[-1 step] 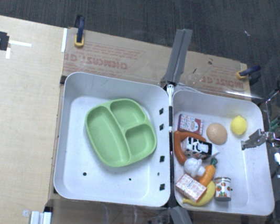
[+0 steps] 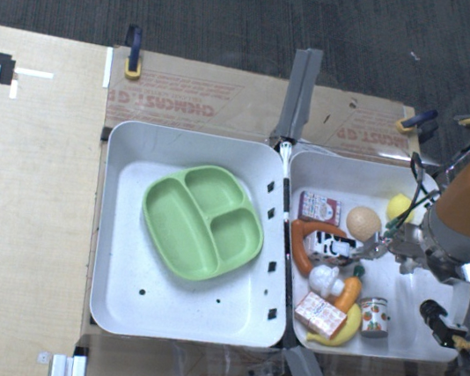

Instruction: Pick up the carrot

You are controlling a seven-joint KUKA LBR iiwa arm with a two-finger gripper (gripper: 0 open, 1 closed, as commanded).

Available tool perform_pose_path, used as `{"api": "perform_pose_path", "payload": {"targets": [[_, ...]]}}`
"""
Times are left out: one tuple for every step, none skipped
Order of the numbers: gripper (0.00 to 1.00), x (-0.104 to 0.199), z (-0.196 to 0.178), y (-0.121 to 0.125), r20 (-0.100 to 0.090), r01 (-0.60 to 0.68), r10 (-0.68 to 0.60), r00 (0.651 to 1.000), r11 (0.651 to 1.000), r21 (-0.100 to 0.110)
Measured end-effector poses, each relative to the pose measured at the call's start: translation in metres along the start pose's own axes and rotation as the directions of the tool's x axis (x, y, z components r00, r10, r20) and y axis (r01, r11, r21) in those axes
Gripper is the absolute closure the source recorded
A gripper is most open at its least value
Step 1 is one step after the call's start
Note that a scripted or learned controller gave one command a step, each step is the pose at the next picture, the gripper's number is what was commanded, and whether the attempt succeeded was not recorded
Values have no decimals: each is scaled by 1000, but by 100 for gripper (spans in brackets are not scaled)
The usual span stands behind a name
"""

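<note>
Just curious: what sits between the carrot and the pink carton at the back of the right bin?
In the camera view, a black-and-white cow toy lies between the carrot and the pink carton.

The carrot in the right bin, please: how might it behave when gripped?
The carrot looks like a smooth, tapered toy, so it is probably stiff and light, and may slip. Wedged between the banana and white toy, it seems unlikely to roll.

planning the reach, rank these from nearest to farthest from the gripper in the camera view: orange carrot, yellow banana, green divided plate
1. Orange carrot, in the right bin, just below the gripper.
2. Yellow banana, at the right bin's near edge, beyond the carrot.
3. Green divided plate, in the left bin, far across the divider.
</note>
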State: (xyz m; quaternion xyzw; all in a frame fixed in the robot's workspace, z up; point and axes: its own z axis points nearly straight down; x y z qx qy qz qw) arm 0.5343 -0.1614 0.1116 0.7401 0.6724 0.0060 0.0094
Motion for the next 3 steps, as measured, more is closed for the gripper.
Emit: {"api": "perform_pose_path", "payload": {"targets": [[0,35,19,-39,-8,163,-163,987,986,23],[100,34,11,-38,-8,160,-160,987,987,23],[100,76,-80,-34,-5,106,-106,994,994,23]]}}
